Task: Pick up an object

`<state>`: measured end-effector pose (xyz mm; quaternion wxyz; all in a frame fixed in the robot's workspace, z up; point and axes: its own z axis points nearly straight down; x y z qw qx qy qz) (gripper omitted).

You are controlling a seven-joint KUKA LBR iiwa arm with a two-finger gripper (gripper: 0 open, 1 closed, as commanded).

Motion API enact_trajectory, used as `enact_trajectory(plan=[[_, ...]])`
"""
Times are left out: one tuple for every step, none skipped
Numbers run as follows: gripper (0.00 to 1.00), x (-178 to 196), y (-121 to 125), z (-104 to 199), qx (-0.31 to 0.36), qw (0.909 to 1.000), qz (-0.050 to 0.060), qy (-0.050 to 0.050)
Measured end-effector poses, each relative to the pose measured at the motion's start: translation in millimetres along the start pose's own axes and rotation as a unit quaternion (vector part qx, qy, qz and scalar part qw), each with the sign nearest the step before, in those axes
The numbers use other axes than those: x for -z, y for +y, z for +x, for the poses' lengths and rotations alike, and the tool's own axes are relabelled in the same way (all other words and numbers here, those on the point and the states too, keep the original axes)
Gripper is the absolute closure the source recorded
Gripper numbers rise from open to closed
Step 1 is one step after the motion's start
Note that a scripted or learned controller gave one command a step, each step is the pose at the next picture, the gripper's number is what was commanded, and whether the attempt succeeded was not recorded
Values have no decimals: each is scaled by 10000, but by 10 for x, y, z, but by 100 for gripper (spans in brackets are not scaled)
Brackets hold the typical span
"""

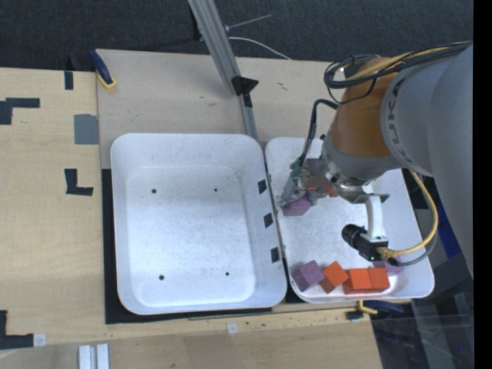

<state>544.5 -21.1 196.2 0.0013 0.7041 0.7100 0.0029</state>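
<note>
Camera view, looking down at a slant. The grey arm [430, 114] with its orange band [361, 121] reaches in from the right and hangs over the right bin [411, 206]. The end effector [300, 194] sits near that bin's left wall, about midway along it. A purple block [297, 204] shows right at its tip, between the fingers, tilted; it looks gripped, fingers closed on the block. Whether the block is clear of the bin floor cannot be told from this angle.

Along the near wall of the right bin lies a row of blocks: a second purple block [308, 273] at the left, then a small orange block [334, 275] just beside it, then a longer orange block [366, 280] touching or nearly touching that one. A black cylindrical part [357, 238] on the arm's wrist hangs above the bin floor, with a yellow cable [427, 221] looping off to the right.

The left bin [192, 221] lies beside the right one, walls touching. Both rest on the wooden surface [46, 229]. A slanted metal rail [219, 37] crosses the far side.
</note>
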Motion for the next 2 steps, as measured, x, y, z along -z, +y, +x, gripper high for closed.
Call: enact_trajectory(plan=[[100, 619, 89, -134, -33, 10000, 8, -16], [100, -89, 330, 776, 1, 10000, 69, -2]])
